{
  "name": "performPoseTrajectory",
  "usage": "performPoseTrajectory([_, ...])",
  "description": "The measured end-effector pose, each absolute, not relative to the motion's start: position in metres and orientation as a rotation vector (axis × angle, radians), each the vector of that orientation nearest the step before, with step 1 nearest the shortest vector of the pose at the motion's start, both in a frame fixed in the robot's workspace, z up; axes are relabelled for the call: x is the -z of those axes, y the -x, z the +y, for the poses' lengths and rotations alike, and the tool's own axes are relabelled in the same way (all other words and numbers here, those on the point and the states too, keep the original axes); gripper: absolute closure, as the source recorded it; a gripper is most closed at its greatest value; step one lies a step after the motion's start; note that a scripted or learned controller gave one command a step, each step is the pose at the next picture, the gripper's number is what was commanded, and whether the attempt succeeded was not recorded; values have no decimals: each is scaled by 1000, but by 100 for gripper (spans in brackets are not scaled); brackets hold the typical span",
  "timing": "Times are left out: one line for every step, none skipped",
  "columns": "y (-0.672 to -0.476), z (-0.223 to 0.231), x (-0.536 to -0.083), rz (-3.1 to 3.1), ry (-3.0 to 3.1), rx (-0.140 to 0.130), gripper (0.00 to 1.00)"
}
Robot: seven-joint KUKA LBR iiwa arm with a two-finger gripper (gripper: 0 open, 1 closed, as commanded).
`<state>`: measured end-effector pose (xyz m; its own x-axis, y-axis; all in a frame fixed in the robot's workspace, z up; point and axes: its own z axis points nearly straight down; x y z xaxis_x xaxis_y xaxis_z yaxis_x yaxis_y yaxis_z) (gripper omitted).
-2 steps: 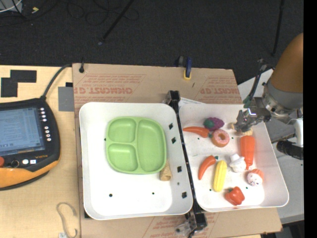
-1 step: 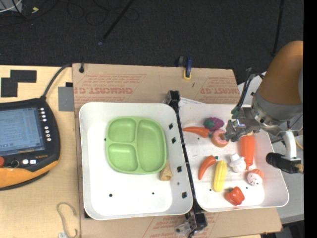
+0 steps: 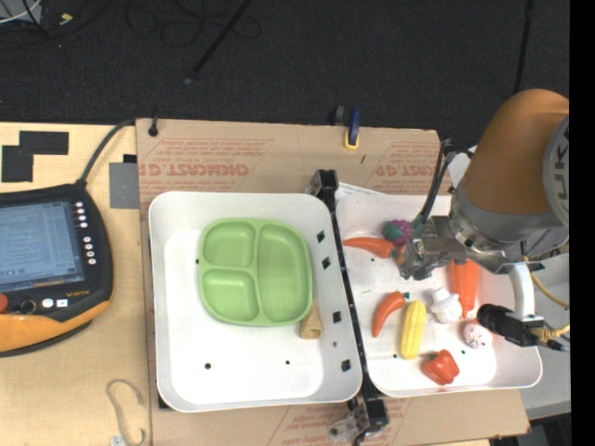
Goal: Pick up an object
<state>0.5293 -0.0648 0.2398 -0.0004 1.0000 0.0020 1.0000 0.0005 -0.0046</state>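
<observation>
Camera view has my gripper (image 3: 416, 258) low in the right bin (image 3: 521, 379), just beside the orange pepper (image 3: 370, 246) and a purple-green toy (image 3: 400, 231); whether anything sits in my grasp I cannot tell. A red pepper (image 3: 388, 312), yellow corn (image 3: 412, 329), carrot (image 3: 465, 286) and red toy (image 3: 442, 367) lie near. The green plate (image 3: 256, 272) rests in the left bin (image 3: 177, 342). To do this well, I judge I should centre over one piece, clear of its neighbours, descend straight, then lift slowly.
</observation>
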Motion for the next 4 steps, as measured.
performPoseTrajectory([-508, -23, -241, -2220, 2216, -3, 100])
performPoseTrajectory([-482, 28, -234, -2220, 2215, -5, 100])
performPoseTrajectory([-486, 26, -236, -2218, 2221, -4, 100])
performPoseTrajectory([-482, 34, -219, -2215, 2223, -5, 100])
